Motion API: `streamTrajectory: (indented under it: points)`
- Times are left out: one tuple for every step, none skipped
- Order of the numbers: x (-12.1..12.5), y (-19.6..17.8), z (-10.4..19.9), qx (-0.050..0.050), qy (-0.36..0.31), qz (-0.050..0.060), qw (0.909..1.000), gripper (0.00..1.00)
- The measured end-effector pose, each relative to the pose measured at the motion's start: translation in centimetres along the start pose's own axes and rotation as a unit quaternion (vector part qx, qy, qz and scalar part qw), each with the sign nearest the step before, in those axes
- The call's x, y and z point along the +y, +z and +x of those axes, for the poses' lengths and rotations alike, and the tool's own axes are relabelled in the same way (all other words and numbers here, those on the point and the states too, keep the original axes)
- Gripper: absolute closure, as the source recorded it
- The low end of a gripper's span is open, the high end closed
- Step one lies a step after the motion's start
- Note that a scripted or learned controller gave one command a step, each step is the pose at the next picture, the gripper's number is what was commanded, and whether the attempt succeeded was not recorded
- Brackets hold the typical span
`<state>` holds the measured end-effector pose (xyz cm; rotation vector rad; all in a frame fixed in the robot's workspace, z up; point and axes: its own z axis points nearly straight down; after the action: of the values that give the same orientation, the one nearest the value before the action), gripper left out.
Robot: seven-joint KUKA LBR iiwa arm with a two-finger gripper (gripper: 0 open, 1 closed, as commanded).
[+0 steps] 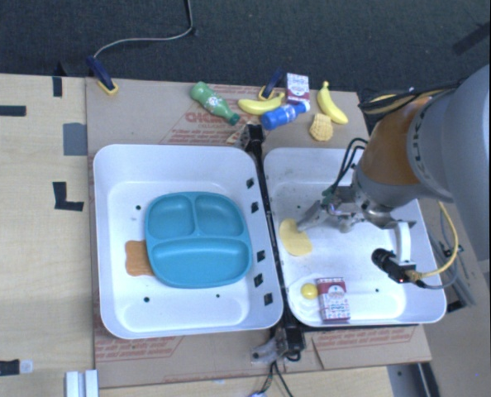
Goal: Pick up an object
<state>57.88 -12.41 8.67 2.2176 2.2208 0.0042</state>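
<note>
Just left of and slightly below the end effector (pixel 318 213), a pale yellow piece (pixel 294 237) lies on the right bin (pixel 411 308) floor, nearly touching; whether anything is gripped I cannot tell. A small carton (pixel 333 298) and yellow ball (pixel 309 290) sit nearer the front. The left bin (pixel 113 168) holds a blue divided plate (pixel 197 239) over an orange piece (pixel 135 258).

arm (pixel 411 151) reaches into right bin (pixel 411 308) — gripper (pixel 316 215) just beside pale yellow piece (pixel 294 237) | red-white carton (pixel 333 298) near front | blue tray (pixel 198 239) in left bin (pixel 113 222)
</note>
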Motion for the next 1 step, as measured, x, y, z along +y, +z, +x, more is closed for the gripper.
streamTrajectory:
  points:
    - [-4.58, -2.95, 2.94, 0.001, 0.000, 0.003, 1.0000, 0.00]
